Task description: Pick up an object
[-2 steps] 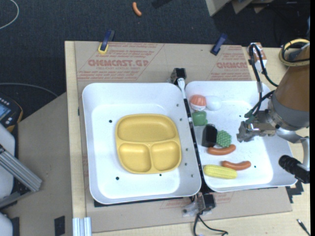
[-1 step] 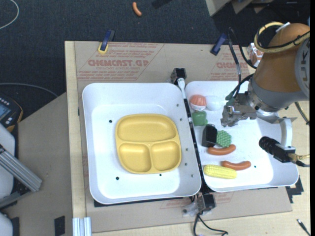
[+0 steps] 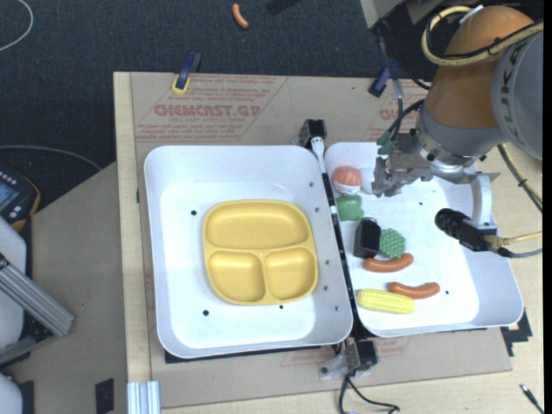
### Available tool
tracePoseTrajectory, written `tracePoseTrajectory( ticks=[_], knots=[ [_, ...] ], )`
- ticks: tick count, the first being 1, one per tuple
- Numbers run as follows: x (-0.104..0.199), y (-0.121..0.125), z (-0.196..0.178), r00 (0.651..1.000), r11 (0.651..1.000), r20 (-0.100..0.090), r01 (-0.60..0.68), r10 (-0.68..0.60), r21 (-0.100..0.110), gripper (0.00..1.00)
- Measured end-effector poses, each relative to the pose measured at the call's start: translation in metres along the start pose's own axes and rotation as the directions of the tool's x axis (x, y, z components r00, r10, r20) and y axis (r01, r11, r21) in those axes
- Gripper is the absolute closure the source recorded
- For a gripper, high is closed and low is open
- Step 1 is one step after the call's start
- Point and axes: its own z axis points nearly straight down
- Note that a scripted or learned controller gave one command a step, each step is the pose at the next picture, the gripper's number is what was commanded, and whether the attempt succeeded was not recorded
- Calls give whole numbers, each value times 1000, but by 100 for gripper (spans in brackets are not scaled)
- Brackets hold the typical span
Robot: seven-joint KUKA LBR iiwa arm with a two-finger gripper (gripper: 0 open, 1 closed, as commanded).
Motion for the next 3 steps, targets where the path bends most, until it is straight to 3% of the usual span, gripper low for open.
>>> tracePoseTrajectory(
  ticks=[1, 2, 3],
  knots=[
    [34, 40, 3, 1000, 1000, -1, 1, -1, 0, 100],
    [49, 83, -7, 1000, 1000, 0, -1, 1, -1, 100],
    [53, 83, 11, 1000, 1000, -1, -3, 3, 9, 100]
  ],
)
